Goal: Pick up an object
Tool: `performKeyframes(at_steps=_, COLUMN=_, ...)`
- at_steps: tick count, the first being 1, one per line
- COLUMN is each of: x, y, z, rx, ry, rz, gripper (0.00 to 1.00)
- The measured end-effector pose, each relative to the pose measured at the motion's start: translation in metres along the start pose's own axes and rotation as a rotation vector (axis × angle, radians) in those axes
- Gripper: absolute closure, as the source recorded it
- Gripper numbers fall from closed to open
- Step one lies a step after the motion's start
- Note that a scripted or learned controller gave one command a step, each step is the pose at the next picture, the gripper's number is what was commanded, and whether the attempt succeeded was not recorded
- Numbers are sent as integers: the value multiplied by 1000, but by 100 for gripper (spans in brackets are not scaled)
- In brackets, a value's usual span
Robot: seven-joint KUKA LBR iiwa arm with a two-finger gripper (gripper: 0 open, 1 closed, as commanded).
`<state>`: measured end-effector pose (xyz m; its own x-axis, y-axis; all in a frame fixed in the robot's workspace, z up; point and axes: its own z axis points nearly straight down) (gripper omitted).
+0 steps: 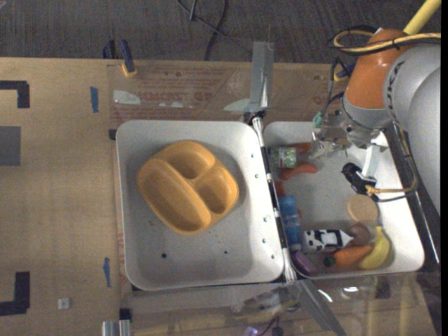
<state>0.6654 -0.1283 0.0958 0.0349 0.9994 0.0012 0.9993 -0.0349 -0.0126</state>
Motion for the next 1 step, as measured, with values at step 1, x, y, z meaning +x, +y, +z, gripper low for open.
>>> performKeyframes(at_steps=1, x=0, y=0, z=0, rx=1, ry=0, rz=0, gripper=0)
